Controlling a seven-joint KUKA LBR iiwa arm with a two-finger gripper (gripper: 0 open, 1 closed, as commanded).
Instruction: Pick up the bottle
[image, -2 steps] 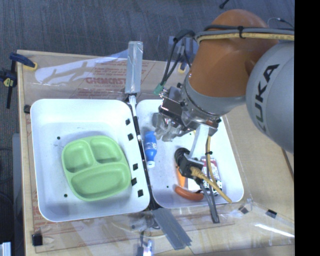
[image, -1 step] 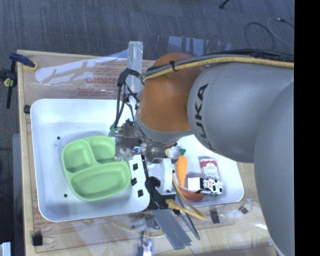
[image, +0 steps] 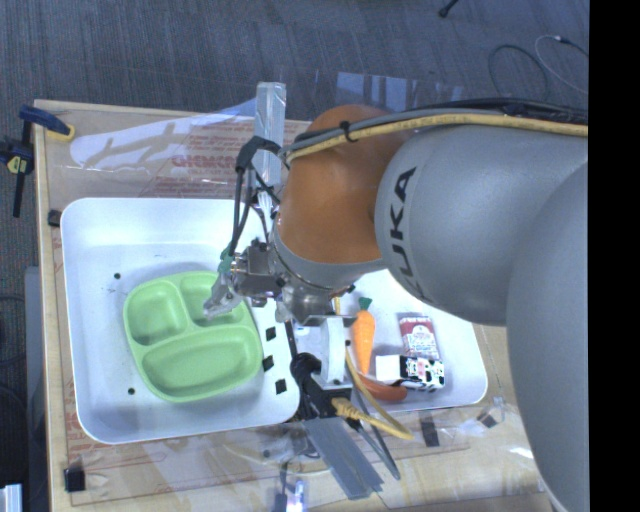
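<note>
My arm comes in from the right side of the frame and covers much of the upper centre; my fingers (image: 222, 296) hang over the right edge of the green divided plate (image: 190, 345), which lies in the left bin (image: 85, 300) at the lower left; whether they are open or closed I cannot tell, because they are small and blurred. I cannot make out the bottle with certainty. In the right bin (image: 470, 385), at the lower centre, lie an orange carrot (image: 363, 340) and, just beside it, a small printed carton (image: 418, 350); both bins rest on the worktop (image: 50, 440).
</note>
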